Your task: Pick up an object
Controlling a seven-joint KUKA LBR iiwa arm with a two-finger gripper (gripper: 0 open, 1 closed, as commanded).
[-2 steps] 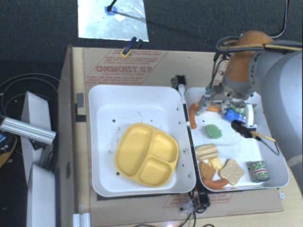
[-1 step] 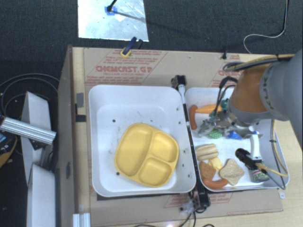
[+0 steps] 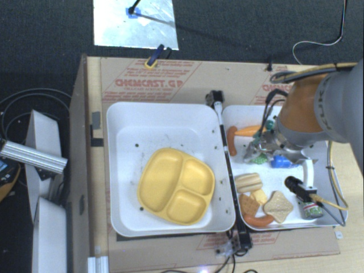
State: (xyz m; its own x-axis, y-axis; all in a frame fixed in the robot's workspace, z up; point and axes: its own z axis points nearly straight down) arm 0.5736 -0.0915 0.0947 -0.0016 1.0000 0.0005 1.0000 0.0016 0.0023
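Nearest us in the right white bin [image 3: 245, 114]: a tan wedge of toy bread [image 3: 278, 205], an orange curved toy sausage [image 3: 257, 220] and a striped beige toy roll [image 3: 248, 181], all lying on the bin floor. Level with these, the left white bin [image 3: 131, 152] carries a yellow three-compartment plastic plate [image 3: 176, 185], well apart from the arm. Mid-bin on the right, the gripper [image 3: 257, 150] sits low, just beside a small green plastic piece [image 3: 261, 158]. A small blue plastic piece [image 3: 280, 162] comes next along toward the arm. We cannot tell how the jaws stand, and we make out no item between them. Farther back, a red toy sausage [image 3: 232, 141] and an orange toy carrot [image 3: 250, 131] lie near the dividing wall. Our reading: the approach is done and the gripper is down among the objects, with the green piece the likely target. The grasp is unconfirmed and the lift is not yet made.
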